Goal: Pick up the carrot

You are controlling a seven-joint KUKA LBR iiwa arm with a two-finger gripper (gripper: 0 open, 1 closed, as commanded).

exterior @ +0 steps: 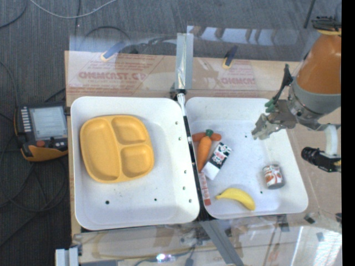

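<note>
My end effector [265,127] hangs over the upper right part of the right bin [288,204], well apart from the carrot [203,150]; I cannot tell from here how it is set. The carrot lies at the left edge of that bin, centre of the frame, green top upward, with a small carton [217,159] just beside it on the right. It looks like a light, stiff, smooth toy, so I would take it across the thick orange middle, where a slip seems least likely.

Open bin floor right of carrot [204,148]; carton [218,159] touching its right flank.
</note>
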